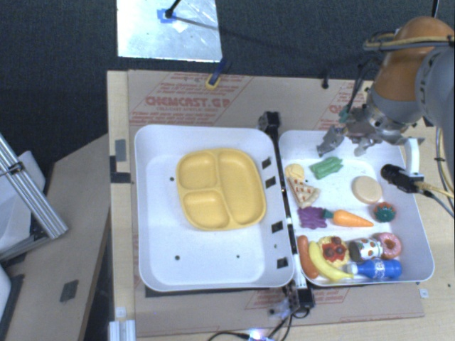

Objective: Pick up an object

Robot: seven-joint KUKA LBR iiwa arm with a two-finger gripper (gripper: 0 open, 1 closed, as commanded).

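My gripper (347, 145) hangs over the back of the right bin (425, 251), its fingers spread open with nothing between them. Just below and in front of it lies a green toy (325, 167). Further toys fill the same bin: a yellow piece (294, 171), a pizza slice (303, 190), a purple item (313, 217), a carrot (352, 219), a beige cookie (367, 189), a teal and red piece (384, 211), a banana (323, 265), a pink donut (389, 244) and a blue bottle (373, 268).
The left bin (156, 247) holds a yellow divided plate (217, 189). A black divider (281, 190) runs between the bins. The arm's black attachment (397, 177) juts over the right bin's right side. A silver sheet (169, 20) lies beyond the bench.
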